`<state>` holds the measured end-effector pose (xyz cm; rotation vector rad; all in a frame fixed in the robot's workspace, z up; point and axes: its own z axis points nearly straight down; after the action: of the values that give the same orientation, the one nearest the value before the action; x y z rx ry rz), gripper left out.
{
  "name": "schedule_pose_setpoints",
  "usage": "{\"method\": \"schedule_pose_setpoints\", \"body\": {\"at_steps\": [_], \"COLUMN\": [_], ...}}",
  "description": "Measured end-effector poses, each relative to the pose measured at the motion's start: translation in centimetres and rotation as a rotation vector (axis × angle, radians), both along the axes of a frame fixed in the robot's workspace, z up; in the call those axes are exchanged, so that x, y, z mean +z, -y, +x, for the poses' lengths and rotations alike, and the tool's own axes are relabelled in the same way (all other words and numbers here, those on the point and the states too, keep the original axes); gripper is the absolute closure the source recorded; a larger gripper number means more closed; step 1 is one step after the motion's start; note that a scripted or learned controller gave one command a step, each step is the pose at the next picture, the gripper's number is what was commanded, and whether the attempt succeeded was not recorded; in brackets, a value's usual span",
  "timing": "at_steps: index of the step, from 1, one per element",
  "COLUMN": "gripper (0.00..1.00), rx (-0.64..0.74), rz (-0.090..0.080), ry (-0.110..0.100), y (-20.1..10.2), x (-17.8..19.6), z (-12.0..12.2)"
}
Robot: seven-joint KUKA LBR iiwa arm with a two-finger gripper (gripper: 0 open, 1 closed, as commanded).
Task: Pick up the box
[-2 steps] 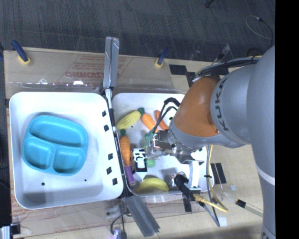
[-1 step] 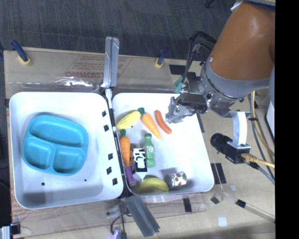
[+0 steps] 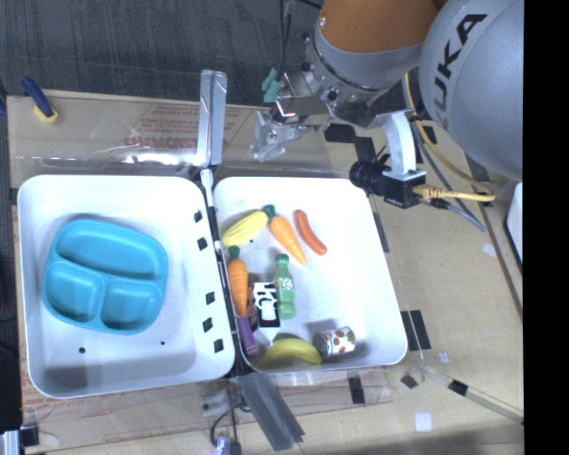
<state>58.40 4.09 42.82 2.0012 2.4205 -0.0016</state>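
Observation:
The box is small, black and white, and lies in the right bin near its left wall. It sits between an orange carrot and a green bottle. My gripper hangs above the bench just behind the right bin's back rim, well away from the box and higher up in the view. Nothing shows in it. The grey arm with its orange band reaches in from the upper right.
Around the box in the right bin lie a yellow corn cob, a second carrot, a red sausage, a banana, a small can and a purple item. A blue divided plate lies in the left bin.

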Motion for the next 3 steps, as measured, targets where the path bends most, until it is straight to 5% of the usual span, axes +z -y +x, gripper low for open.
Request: {"method": "schedule_pose_setpoints", "body": {"at_steps": [1,2,3], "gripper": [1.0,1.0,1.0], "rx": [-0.029,-0.043,-0.09], "rz": [-0.001,0.001,0.001], "ry": [-0.001,-0.001,0.003], "y": [-4.5,-17.4,-17.3], "x": [1.2,1.2,1.3], "z": [7.3,6.7,7.2]}}
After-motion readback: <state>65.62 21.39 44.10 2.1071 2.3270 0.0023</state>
